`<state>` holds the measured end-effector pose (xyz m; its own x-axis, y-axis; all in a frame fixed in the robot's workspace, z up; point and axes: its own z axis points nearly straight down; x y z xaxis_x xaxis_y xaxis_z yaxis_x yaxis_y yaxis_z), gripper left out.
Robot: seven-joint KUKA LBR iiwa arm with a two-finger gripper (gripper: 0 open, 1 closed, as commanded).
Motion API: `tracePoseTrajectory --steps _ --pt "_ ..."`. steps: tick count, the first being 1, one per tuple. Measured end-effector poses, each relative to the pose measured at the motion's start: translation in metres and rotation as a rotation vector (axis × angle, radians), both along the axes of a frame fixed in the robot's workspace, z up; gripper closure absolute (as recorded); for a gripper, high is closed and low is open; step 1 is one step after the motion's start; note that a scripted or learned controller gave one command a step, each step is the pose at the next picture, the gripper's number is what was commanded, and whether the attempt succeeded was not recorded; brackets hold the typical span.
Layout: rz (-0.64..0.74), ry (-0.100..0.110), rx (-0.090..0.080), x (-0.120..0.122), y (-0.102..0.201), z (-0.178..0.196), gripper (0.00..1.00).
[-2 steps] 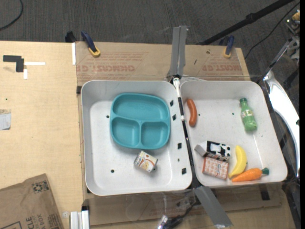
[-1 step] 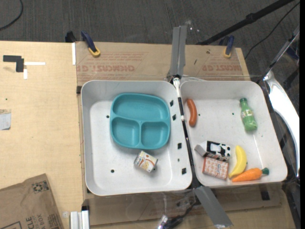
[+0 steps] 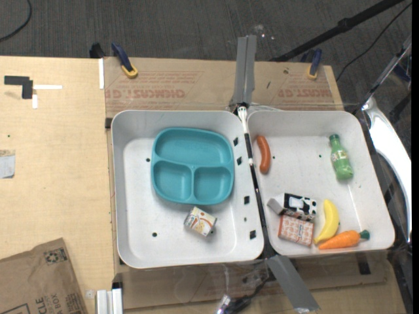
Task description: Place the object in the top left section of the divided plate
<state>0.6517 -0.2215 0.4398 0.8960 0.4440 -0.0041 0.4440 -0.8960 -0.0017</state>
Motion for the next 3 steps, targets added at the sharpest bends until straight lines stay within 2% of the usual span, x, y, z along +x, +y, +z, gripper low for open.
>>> tracePoseTrajectory --steps 3 --pt "0.061 0.001 0.001 -0.0001 0.0004 0.0001 1.00"
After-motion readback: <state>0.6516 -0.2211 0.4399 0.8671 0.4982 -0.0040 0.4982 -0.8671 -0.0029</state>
